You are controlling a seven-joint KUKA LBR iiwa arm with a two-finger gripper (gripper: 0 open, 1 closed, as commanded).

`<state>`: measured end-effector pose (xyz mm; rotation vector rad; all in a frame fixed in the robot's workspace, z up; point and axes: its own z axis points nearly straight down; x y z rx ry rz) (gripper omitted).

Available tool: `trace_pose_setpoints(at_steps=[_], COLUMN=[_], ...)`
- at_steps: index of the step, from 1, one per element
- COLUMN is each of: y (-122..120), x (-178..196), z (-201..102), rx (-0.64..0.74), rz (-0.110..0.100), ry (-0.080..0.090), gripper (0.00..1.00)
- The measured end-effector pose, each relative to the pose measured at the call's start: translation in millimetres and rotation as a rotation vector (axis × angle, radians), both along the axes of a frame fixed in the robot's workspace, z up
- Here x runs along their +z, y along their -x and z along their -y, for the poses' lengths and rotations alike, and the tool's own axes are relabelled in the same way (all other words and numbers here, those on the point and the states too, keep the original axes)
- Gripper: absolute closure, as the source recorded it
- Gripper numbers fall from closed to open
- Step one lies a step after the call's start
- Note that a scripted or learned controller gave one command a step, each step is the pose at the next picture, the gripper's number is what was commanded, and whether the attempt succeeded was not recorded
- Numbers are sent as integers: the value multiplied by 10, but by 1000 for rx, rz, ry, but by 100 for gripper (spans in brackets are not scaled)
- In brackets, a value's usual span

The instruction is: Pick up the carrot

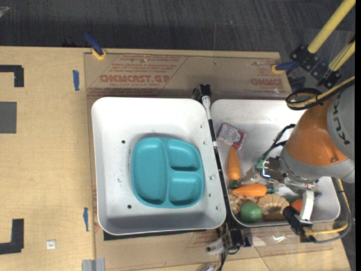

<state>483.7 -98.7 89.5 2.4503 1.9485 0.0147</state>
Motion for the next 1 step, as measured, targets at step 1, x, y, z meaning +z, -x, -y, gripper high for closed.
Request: trace_pose_setpoints(at_steps=[1], y=[-22], x=[117], z=[23], rx=[-3], rz=[8], ry=[6], gripper=[100])
